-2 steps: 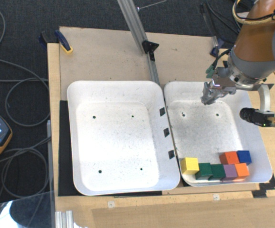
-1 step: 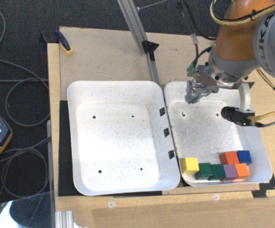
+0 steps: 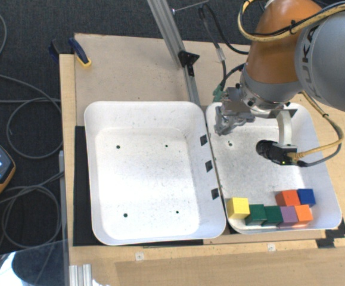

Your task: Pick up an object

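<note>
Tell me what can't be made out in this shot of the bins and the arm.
- Gripper, camera view: open or shut cannot be told, too small and seen from above.
- Right bin, far end: covered by the arm.
- Colored blocks: packed tight at the near rim; exact count unclear.

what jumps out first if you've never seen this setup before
The big grey arm with its orange band fills the upper right, its hand hanging over the far end of the right bin. Next is the cluster of coloured blocks packed along that bin's near edge: yellow, green, purple, orange, red and blue. The left bin beside it is a plain white expanse.
</note>
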Robot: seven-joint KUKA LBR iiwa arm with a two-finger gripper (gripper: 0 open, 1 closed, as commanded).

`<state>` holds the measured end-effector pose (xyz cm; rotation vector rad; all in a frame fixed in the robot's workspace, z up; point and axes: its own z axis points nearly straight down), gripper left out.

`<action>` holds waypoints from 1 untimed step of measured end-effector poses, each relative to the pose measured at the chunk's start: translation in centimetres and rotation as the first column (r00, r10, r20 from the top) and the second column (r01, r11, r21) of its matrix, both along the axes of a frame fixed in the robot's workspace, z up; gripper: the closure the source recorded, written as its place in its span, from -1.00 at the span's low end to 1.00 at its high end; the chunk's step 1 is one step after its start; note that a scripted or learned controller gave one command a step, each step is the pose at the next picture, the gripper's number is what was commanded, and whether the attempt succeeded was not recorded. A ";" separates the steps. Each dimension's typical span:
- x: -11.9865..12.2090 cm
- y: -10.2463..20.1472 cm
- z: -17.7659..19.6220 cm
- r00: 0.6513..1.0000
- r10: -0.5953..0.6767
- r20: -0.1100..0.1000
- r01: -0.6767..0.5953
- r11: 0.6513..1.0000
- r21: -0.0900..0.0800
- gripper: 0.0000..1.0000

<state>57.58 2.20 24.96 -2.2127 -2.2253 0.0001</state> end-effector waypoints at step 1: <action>-1.5 4.8 -1.0 1.000 0.000 -0.001 0.000 1.000 0.000 1.00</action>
